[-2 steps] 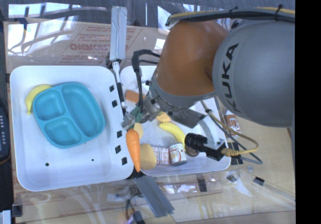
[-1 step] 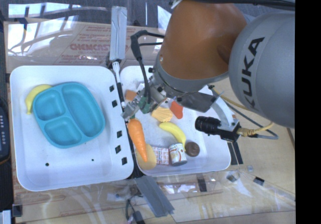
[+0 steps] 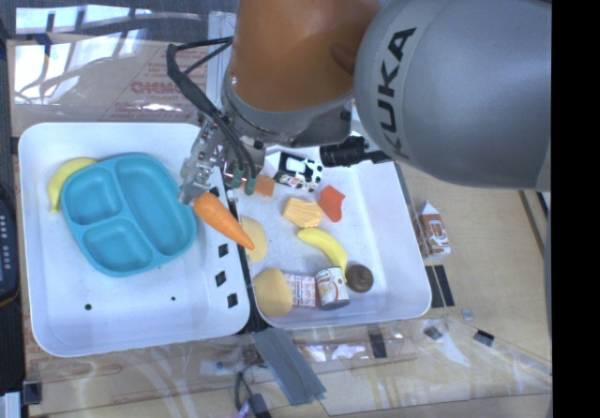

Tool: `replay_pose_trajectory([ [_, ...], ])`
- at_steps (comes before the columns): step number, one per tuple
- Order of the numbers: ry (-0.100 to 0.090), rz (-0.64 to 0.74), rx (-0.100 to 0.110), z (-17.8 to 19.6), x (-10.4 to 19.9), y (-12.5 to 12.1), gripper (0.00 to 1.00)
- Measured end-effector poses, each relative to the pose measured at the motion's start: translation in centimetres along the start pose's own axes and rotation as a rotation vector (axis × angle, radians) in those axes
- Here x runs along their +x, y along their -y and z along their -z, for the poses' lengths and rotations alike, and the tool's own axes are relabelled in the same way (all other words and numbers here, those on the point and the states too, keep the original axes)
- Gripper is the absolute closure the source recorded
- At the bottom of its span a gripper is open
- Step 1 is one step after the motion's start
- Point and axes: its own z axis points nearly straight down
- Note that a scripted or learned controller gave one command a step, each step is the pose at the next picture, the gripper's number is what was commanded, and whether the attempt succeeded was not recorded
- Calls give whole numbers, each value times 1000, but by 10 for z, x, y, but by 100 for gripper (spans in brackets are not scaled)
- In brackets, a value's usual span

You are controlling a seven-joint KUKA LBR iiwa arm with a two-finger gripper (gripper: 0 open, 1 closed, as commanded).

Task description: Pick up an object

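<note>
Grey arm [image 3: 450, 69] reaching left, wrist lowered

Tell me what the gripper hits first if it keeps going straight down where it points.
Probably the carrot: the gripper points down at its thick end, beside the blue divided plate. Height above it is unclear.

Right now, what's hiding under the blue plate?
A banana pokes out from under the blue plate at its left edge, in the left bin. The plate covers the rest of it.

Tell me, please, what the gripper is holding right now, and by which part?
The gripper appears to grip the carrot by its upper-left end, above the bins' divider.
</note>
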Motion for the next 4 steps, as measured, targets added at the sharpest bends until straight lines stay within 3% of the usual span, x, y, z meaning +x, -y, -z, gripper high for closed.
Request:
replay_pose_trajectory([
  [1, 6, -58, 0, 84, -78, 41, 100],
  [2, -5, 52, 2, -2, -26, 24, 100],
  [3, 8, 120, 0, 86, -124, 80, 100],
  [4, -5, 259, 1, -15, -52, 46, 100],
])
